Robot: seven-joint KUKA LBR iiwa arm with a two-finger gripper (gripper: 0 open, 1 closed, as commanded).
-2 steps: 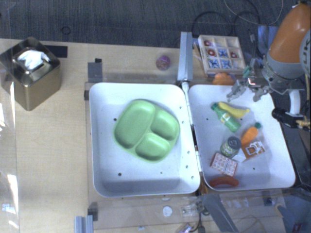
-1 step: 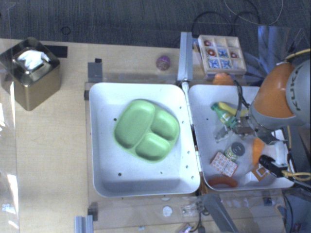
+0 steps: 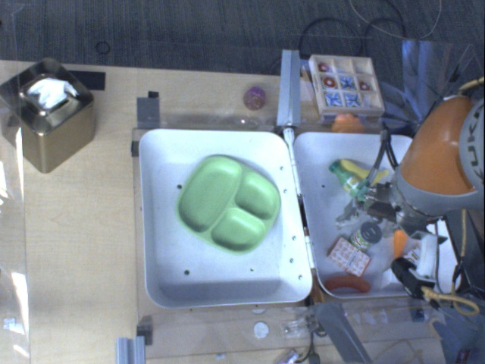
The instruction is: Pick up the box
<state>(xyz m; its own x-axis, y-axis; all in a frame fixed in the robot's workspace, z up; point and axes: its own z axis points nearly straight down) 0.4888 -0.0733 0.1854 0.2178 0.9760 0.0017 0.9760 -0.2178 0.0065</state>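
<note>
Lower right of the frame: small patterned box (image 3: 349, 255) flat on the floor of the right bin (image 3: 318, 203), beside a red oblong item (image 3: 347, 283) near the bin's front wall. Just up and right of the box, gripper (image 3: 369, 217) over the bin's middle, near a dark round lid (image 3: 370, 233); finger state impossible to tell. Yellow-green bottle (image 3: 350, 173) farther up. Left bin (image 3: 159, 203) with a green divided tray (image 3: 229, 202). Upper left of the table (image 3: 76, 241): brown tissue holder (image 3: 49, 118).
</note>
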